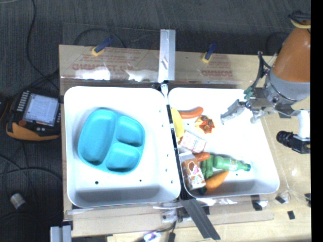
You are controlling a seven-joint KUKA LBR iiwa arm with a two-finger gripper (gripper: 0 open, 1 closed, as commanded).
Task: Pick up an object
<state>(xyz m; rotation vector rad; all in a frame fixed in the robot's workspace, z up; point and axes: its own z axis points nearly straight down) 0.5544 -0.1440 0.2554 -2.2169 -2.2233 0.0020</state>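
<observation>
Pincer: the gripper (pixel 241 111) hangs over the far right part of the right bin (pixel 262 150), fingers spread apart with nothing between them, tips pointing left toward the clutter.
Arm: grey wrist with its orange band (pixel 295 54) comes in from the right, above the bin's right rim.
In the way: bare white floor lies under the fingers; the nearest things, a small red-and-orange piece (pixel 205 124) and a sausage (pixel 191 112), sit a little to the left of the tips.
Right bin contents: all crowded along the left wall and near side. A yellow banana (pixel 176 124) lies against the left wall, a white carton (pixel 192 142) just beside it, a green bottle (pixel 226 164) lying on its side toward the near end, an orange carrot (pixel 216 181) touching the bottle's near side, a small printed box (pixel 194 174) to the left of the carrot.
Left bin: the left bin (pixel 81 185) holds one blue divided tray (pixel 111 140), three compartments, sitting toward its left and middle.
Around the bench: a handheld controller with a lit screen (pixel 33 116) lies on the dark carpet to the left, cables trailing near it.
</observation>
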